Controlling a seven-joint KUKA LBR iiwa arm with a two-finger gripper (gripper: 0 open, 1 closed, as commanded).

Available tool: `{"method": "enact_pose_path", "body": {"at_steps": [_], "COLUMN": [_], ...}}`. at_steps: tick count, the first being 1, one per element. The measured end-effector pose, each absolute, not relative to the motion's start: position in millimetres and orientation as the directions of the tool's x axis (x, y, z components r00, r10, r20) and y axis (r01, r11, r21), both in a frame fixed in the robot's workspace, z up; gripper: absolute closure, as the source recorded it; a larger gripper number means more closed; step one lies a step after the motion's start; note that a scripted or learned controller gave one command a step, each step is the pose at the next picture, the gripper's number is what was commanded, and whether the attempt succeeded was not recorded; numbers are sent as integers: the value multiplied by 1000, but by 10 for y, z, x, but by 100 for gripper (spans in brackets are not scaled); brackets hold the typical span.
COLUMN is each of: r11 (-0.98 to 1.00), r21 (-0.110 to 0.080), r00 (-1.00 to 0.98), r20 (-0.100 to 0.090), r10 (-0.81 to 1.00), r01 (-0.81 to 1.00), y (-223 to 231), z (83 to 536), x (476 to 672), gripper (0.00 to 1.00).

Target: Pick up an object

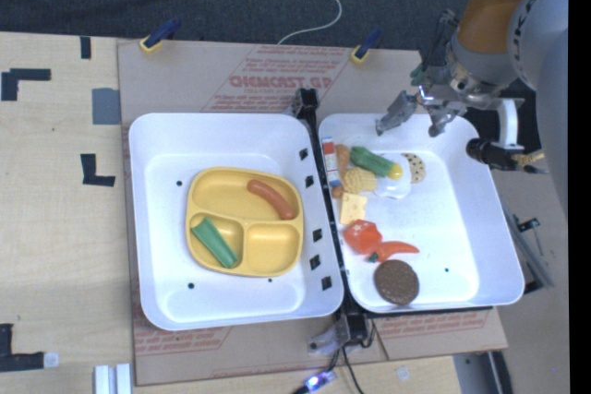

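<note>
Hovering over the far edge of the right bin (480, 226), the gripper (417, 117) was seen with its two fingers spread apart and nothing between them. No object was held. The candidate objects were grouped in the left half of that bin, on the near-left side of the gripper. Closest to it lay a green vegetable piece (369, 161), its long axis running from far-left to near-right, with a yellow end (395, 171) touching a clear or white piece (391, 187). Just to the right of these a speckled cookie (417, 167) was seen. Nearer still lay crackers or cheese slices (355, 195), a red pepper (373, 240) and a dark round patty (396, 281), the patty being well apart from the gripper. A narrow packet (330, 163) was set along the left wall of the bin. In the left bin (157, 226) a yellow divided plate (242, 221) carried a sausage (274, 197) in its far compartment and a green pepper (214, 241) in its near-left compartment. The pick was judged not yet begun. The green vegetable piece was judged the nearest target; a short travel toward the near-left and a descent would be required, with the fingers set across its long axis.
</note>
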State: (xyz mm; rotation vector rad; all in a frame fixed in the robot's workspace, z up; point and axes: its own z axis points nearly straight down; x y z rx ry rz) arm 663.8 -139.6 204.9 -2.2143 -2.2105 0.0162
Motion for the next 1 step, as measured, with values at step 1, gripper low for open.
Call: {"method": "enact_pose_path", "body": {"at_steps": [1], "r11": [1], "r21": [-2], "r00": [-1], "r20": [-1], "r10": [1000], "r01": [1000], "y": [-1395], "z": [2149], "x": [6667], "gripper": [0]}}
